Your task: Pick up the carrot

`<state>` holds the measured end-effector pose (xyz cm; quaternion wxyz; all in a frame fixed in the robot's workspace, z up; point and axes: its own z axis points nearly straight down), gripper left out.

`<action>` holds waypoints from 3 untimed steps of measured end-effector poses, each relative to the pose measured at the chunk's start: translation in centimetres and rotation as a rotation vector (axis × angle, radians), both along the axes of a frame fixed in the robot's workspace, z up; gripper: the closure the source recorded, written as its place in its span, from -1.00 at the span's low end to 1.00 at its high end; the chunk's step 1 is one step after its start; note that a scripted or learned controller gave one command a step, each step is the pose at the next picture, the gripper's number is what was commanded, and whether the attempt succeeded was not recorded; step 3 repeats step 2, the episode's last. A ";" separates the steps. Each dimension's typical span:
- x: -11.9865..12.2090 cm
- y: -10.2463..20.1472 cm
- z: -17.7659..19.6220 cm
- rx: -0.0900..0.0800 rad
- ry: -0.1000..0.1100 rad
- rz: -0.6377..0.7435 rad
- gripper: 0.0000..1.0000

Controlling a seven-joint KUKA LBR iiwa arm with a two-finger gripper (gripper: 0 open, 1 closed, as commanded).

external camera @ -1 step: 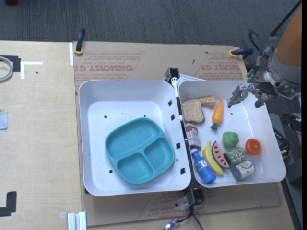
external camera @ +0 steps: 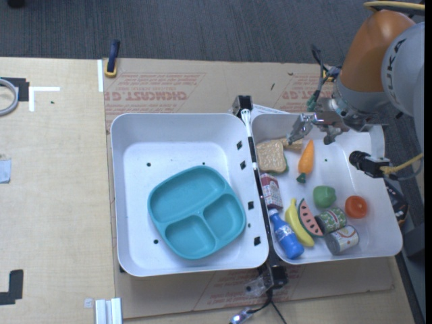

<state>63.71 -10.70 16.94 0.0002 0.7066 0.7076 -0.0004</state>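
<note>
While the grey arm (external camera: 398, 59) with its orange band fills the upper right of the frame, the desk (external camera: 54, 201) spreads pale across the left and bears two white bins side by side. The left bin (external camera: 135, 133) holds a teal divided plate (external camera: 196, 211) at the frame's centre. The right bin (external camera: 385, 241) is crowded: a slice of bread (external camera: 272, 156) near its upper left corner, a blue bottle (external camera: 286, 238) low along its left wall, a banana (external camera: 298, 225), a watermelon slice (external camera: 310, 221), a green fruit (external camera: 324, 196) and a tomato (external camera: 356, 206). The claw (external camera: 310, 128) hangs at the bin's upper edge, just above the carrot (external camera: 306, 159), which lies right of the bread. I cannot tell how far the claw is open; nothing shows in it.
</note>
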 end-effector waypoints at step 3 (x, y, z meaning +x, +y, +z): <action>-0.8 -4.3 -6.7 0.000 0.000 -0.006 1.00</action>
